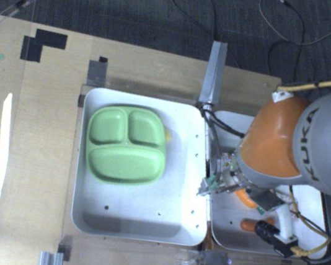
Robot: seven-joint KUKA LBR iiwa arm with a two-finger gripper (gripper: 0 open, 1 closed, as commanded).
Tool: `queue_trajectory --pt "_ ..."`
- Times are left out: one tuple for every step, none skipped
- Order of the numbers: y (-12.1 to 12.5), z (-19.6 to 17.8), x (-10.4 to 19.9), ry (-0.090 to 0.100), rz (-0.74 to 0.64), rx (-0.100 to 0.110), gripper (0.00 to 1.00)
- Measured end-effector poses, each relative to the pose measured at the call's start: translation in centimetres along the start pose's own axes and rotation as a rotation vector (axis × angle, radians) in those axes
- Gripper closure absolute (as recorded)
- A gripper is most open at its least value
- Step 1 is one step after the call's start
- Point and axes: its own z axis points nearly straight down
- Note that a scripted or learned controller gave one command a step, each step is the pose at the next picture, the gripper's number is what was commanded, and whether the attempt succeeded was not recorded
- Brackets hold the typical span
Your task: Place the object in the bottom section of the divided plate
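Note:
A green divided plate (127,145) lies in the left white bin (138,218), with two small sections at the back and one wide section at the front. My gripper (218,183) hangs low over the left edge of the right bin (223,236), under the orange wrist band, close to the wall between the bins. A small orange object (244,197) lies just right of the gripper on the bin floor. A second orange piece (250,225) lies nearer the front, next to a black part. The arm hides most of the right bin.
A grey metal post (213,74) stands behind the gap between the bins. Cables (299,236) trail across the right bin's front right. A small yellow thing (168,137) peeks out at the plate's right edge. Bare white floor lies in front of the plate.

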Motion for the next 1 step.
queue_trajectory --pt "-0.87 0.03 -2.00 0.000 0.030 -0.001 1.00"
